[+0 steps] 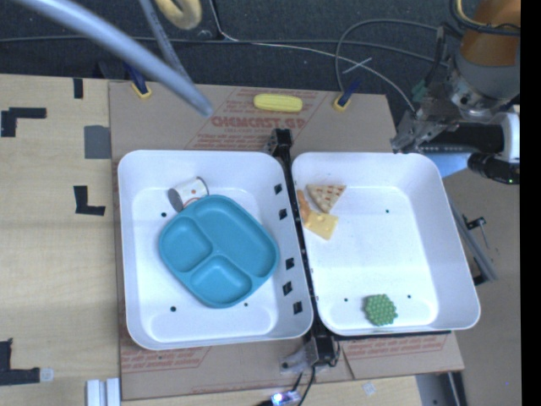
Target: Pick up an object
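Bumpy round green object [380,309], wedge-shaped waffle [325,195]

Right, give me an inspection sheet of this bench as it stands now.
Surface: cardboard sheet on a wooden bench, bearing the left bin and the right bin side by side.
Job's things: blue divided plate and small cup on its side in the left bin; waffle wedge, yellow cheese-like piece and green bumpy ball in the right bin.
Clutter: yellow corn-like toy on the cardboard behind the bins.
Grippers: gripper above the right bin's far right corner, nothing seen held.
Cables: thin cables looping behind the bins.
Surroundings: grey tube crossing the upper left.
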Tool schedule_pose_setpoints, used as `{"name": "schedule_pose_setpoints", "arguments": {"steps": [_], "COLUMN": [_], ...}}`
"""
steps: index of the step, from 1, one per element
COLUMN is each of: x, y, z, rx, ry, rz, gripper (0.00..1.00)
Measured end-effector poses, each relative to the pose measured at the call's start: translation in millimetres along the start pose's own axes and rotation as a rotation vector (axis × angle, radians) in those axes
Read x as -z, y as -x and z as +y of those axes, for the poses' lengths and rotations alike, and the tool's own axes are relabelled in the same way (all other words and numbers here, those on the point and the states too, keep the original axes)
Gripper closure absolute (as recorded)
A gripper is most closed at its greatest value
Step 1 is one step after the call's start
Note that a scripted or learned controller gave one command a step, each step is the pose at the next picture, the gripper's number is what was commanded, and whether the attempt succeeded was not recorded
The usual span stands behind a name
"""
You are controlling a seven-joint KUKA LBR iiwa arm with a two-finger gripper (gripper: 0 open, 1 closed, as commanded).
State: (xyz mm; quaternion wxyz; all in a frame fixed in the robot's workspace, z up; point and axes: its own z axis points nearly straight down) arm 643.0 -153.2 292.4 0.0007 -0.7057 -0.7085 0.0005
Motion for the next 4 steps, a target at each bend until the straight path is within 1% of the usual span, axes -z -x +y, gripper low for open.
{"name": "schedule_pose_setpoints", "arguments": {"steps": [1, 2, 3, 4], "x": [-22, -30, -50, -54], "y": [-48, -111, -156, -211], "z": [-11, -16, -26, -24], "rx": [0.001, 0.003, 0.001, 0.002], "ry": [-0.002, -0.001, -0.002, 0.001], "rz": [0.001, 0.001, 0.000, 0.001], "gripper": [1.00, 1.00, 1.00, 1.00]}}
